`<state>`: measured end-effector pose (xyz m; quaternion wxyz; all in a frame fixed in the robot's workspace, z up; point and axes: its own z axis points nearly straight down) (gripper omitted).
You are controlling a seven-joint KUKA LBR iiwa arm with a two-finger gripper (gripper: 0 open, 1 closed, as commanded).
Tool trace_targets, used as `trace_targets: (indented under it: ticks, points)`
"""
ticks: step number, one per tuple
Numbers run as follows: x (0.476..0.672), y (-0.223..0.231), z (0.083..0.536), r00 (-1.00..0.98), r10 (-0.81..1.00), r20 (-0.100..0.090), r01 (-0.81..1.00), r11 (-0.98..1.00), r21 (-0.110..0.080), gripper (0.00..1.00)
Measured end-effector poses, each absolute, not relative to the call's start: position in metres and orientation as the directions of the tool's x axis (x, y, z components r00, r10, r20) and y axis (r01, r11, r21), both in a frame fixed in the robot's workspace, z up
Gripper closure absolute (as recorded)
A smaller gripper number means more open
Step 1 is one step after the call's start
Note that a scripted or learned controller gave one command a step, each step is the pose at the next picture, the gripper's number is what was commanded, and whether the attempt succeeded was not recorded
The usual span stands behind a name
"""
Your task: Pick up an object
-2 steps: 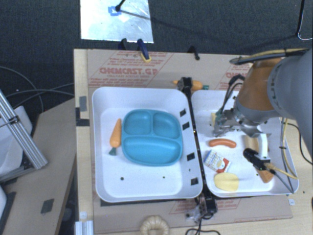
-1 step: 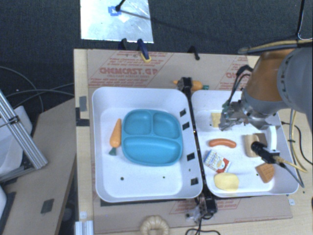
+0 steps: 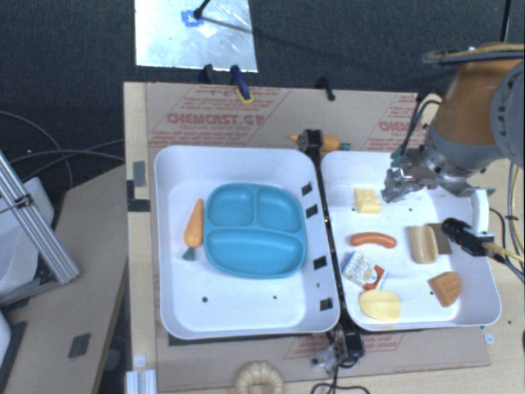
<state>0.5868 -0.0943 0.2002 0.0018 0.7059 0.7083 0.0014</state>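
Camera view, looking down at a slant: two white bins side by side on the desk (image 3: pixel 164 105). Left bin (image 3: pixel 176 302) holds a blue sectioned plate (image 3: pixel 253 228) in the middle and a toy carrot (image 3: pixel 194 224) just beside the plate's left edge, tip pointing up-frame. Right bin (image 3: pixel 484 302) has the pickable stuff: yellow cheese block (image 3: pixel 367 200) near the upper left, red sausage (image 3: pixel 373 240) below it, tan bread-like piece (image 3: pixel 423 244) to the right of the sausage, small red/white/blue packet (image 3: pixel 361 270) lower left, pale yellow rounded piece (image 3: pixel 380 304) at the bottom edge, orange-brown wedge (image 3: pixel 445 288) lower right. Arm (image 3: pixel 480 105) comes in from the right, orange band visible above the wrist. Hand (image 3: pixel 396 185) sits over the upper part of the right bin, just right of the cheese block, close to it but contact unclear. Nothing visibly between the fingers. Finger spacing: cannot tell, too small and cluttered at that spot. A black fitting (image 3: pixel 463 236) hangs off the arm over the bin's right side, near the bread-like piece. A beige ring (image 3: pixel 258 378) lies on the desk's front edge, outside the bins.
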Motion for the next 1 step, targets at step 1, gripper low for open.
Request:
trace_targets:
  ticks: [1]
  points:
    - [0.5878,-0.0942,0.2254,-0.004,1.000,0.000,1.000,0.004,0.003,1.00]
